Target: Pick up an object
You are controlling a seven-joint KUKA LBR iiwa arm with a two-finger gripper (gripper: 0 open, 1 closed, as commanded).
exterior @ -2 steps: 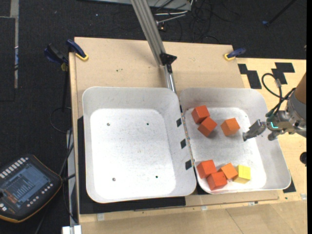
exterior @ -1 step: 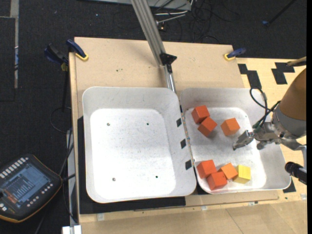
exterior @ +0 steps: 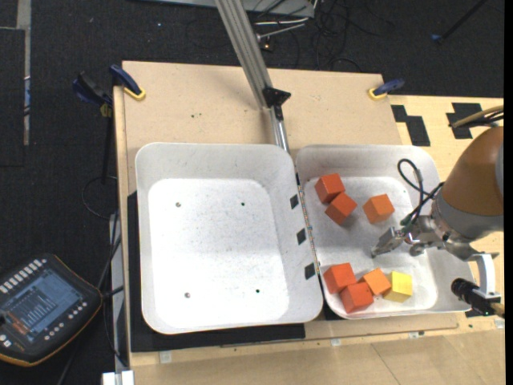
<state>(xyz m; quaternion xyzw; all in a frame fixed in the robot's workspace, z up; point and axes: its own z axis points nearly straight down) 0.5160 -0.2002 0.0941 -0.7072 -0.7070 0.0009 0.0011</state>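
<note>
— Where's the gripper (exterior: 383,245)?
— Low in the right bin (exterior: 425,167), fingers parted around nothing, pointing left.
— And the blocks?
— An orange cube (exterior: 378,208) sits just above it; a yellow cube (exterior: 401,285) and red cubes (exterior: 348,285) lie just below.

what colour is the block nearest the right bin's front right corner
Yellow, clearest in the camera view.

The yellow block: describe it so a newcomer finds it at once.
Look at the right bin, the one the arm reaches into. At its near edge lies a cluster of blocks; the yellow block is the rightmost, touching an orange block. It is the one yellow piece among red and orange ones.
</note>
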